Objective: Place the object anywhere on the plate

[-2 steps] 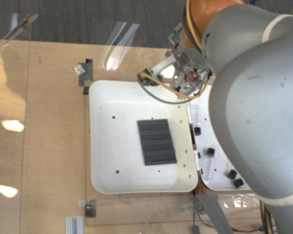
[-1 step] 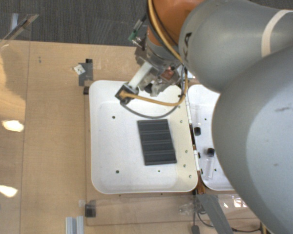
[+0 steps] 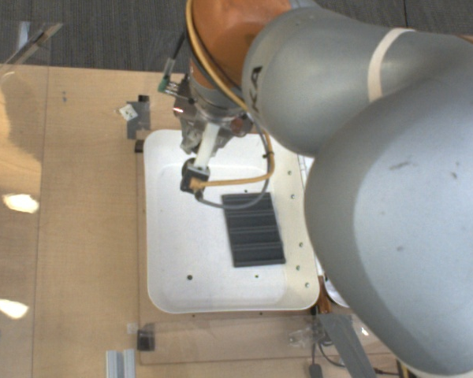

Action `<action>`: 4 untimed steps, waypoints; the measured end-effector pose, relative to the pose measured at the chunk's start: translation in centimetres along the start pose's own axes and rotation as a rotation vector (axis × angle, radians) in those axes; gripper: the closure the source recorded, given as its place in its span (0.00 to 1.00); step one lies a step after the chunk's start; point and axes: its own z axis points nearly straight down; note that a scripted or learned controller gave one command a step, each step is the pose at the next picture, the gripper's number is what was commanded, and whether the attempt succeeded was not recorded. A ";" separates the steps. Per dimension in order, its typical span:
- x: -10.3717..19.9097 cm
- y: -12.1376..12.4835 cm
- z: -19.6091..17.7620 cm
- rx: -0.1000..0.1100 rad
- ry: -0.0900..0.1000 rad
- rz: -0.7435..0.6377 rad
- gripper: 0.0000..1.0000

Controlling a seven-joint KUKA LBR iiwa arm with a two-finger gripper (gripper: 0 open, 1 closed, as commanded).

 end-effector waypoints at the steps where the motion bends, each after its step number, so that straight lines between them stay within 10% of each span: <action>1: 0.0 0.0 0.0 -0.001 0.000 0.000 0.00; 2: -2.1 -6.8 10.1 0.001 0.000 0.013 0.00; 3: 0.1 -0.1 15.2 -0.002 0.002 0.316 0.00; 4: 0.2 -0.1 13.9 -0.004 0.002 0.310 1.00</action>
